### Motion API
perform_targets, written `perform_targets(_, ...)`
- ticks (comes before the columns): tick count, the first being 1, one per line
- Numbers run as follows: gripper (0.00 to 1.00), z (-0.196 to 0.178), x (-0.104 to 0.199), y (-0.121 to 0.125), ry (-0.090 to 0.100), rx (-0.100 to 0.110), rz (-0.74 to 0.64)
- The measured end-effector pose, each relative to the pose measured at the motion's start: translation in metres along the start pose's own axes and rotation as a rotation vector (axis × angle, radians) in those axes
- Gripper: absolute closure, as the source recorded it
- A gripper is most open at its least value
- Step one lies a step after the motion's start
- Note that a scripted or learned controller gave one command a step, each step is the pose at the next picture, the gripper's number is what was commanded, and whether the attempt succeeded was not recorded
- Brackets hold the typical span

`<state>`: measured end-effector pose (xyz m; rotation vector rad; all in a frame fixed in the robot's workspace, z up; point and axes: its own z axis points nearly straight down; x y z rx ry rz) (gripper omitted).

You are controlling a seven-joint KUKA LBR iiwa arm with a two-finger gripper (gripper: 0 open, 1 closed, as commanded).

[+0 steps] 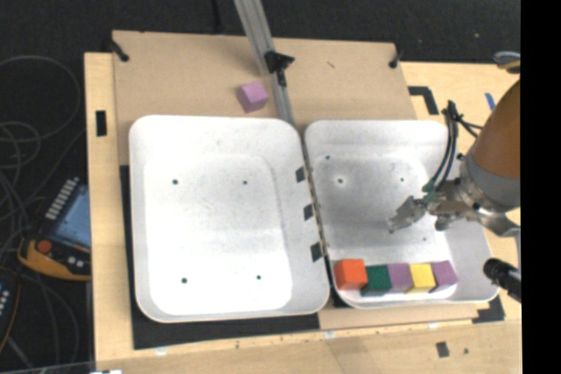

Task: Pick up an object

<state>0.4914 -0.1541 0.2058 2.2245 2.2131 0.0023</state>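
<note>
The gripper (405, 216) hovers over the middle of the right bin (368, 144); whether it is apart or together cannot be told, and nothing visibly sits in it. The candidates line the bin's 6 o'clock wall in a touching row: orange block (351, 272), green block (378, 278), purple block (400, 277), yellow block (422, 277) and another purple block (443, 273). The orange end block looks easiest: its 9 o'clock face is free. Approach squarely and descend fully before closing. A stray purple cube (252, 96) lies on the board at 12 o'clock of the left bin (219, 215).
</note>
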Motion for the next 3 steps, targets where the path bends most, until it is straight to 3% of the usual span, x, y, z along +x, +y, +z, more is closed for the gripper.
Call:
perform_targets(1,0.00,0.000,0.000,0.000,0.000,-0.001,0.001)
perform_targets(2,0.00,-0.065,0.025,-0.005,0.000,-0.005,-0.011)
perform_targets(3,0.00,-0.061,0.024,-0.007,0.000,0.001,-0.007)
